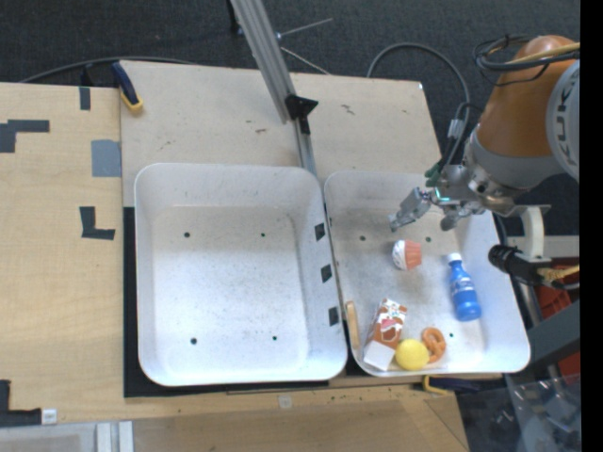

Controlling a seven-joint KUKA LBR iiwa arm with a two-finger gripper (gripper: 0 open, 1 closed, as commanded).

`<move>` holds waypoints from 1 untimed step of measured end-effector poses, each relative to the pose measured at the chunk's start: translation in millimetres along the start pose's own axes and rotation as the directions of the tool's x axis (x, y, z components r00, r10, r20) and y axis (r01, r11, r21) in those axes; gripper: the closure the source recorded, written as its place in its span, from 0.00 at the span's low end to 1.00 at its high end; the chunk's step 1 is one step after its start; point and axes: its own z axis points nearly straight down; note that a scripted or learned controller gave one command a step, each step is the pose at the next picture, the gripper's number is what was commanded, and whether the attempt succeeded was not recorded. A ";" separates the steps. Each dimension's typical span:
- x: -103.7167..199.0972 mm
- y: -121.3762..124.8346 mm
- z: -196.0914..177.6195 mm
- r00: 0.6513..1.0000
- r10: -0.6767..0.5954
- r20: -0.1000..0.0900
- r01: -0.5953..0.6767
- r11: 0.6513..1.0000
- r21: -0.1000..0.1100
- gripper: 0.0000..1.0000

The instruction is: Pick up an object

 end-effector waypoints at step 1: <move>-0.1 0.9 -2.8 1.000 -0.001 0.001 0.001 1.000 -0.005 0.00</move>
